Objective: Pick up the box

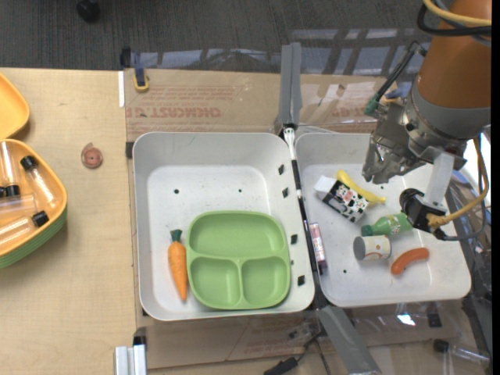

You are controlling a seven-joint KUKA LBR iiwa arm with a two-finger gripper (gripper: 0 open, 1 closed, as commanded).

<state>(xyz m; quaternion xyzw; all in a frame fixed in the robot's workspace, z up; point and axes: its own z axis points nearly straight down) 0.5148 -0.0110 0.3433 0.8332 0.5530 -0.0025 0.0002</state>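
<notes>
Camera view: worktop (70, 303) carries two white bins. Left bin (156, 155): one green three-compartment tray (238, 258), one carrot (178, 266) just left of tray. Right bin (437, 283): one box (342, 196), one banana (361, 189), one green bottle (388, 225), one small cup (372, 247), one sausage (409, 260). Box: small, white with black patches, lying tilted in upper left part of right bin, touching banana. Arm (457, 61) above right bin; gripper (380, 165) hovers just right of box. Fingers: opening cannot be told, nothing seen held.
</notes>
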